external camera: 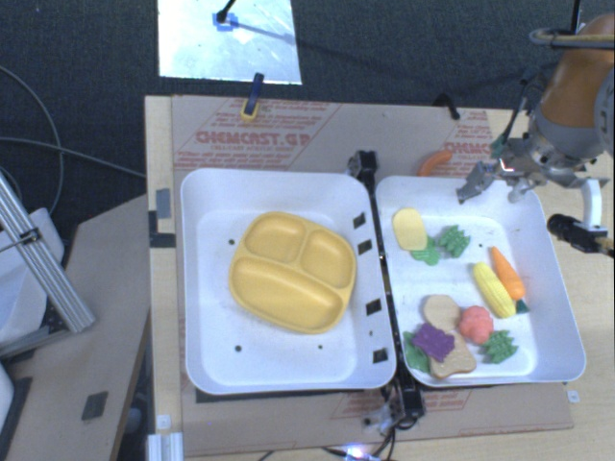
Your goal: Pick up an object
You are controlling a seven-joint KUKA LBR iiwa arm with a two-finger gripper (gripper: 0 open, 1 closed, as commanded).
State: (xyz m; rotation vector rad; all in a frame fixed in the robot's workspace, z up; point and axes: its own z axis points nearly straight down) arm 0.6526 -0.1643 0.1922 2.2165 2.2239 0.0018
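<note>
The pincer (497, 182) hangs spread open and empty over the far edge of the right bin (553, 257), near its far right corner. The toy foods lie below: the corn cob (493, 290) and carrot (506, 273) side by side toward the bin's right edge, the pale yellow piece (409, 229) toward its far left corner. I would choose the corn, descend straight, and straddle its narrow width so the carrot stays outside the fingers.
</note>
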